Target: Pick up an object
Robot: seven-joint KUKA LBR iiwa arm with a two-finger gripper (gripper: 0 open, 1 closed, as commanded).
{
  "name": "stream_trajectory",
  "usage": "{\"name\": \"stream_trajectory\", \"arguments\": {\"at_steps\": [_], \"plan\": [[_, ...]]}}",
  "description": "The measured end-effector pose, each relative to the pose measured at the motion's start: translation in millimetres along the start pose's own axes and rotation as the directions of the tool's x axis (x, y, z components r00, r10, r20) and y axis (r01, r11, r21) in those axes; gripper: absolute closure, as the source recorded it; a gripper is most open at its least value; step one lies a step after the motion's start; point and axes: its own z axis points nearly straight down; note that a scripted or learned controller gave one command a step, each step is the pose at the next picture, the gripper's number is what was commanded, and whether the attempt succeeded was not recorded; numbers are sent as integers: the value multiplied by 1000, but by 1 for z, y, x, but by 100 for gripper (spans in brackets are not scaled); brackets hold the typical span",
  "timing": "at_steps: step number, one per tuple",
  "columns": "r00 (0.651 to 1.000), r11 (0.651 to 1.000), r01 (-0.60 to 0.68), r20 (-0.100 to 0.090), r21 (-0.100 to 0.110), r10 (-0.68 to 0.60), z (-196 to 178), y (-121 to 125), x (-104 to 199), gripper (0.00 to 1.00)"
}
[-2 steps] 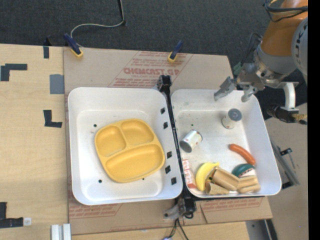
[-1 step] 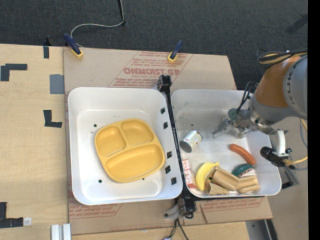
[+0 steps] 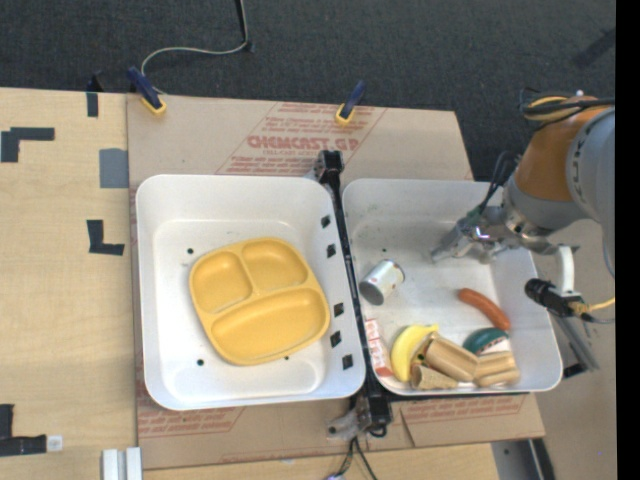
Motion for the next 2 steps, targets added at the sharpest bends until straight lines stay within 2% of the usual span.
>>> {"name": "stream_trajectory", "arguments": {"at_steps": [1,2], "plan": [[1000,1000,0,1,-1,0,0,39,-5,0],[1000,1000,1,4,-3,-1,-10,40,-5,100]]}}
